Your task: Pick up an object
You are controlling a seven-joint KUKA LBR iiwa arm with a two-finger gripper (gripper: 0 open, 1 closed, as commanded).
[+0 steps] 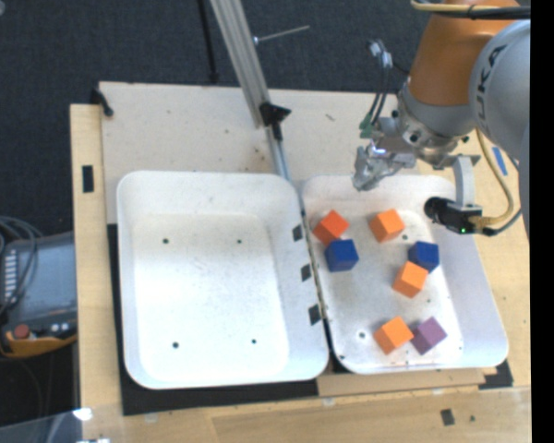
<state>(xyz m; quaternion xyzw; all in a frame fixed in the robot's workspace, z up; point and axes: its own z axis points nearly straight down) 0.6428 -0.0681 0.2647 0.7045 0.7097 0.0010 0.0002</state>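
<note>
A: Orange, blue and purple cubes are scattered in the right bin (487,332), and none of them is seen between the fingers. The gripper (367,175) hangs over that bin's far rim, with its tips pointing down. Whether it is open or closed cannot be told at this size.

B: Which cube is best taken, measured from the gripper?

A: The orange cube (331,225) lies nearest, just below and slightly left of the gripper. A blue cube (342,255) is touching or almost touching its near side, so the fingers are better closed across the two free faces, away from that neighbour. A second orange cube (387,224), below and to the right of the gripper, stands apart from the others and is judged the easier target. A straight descent, centred on the cube, is advised.

B: Is any writing legible?

A: Dark letters are seen on the grey arm casing (510,58), up and right of the gripper, but they cannot be read with confidence. No labels are seen on the cubes.
</note>
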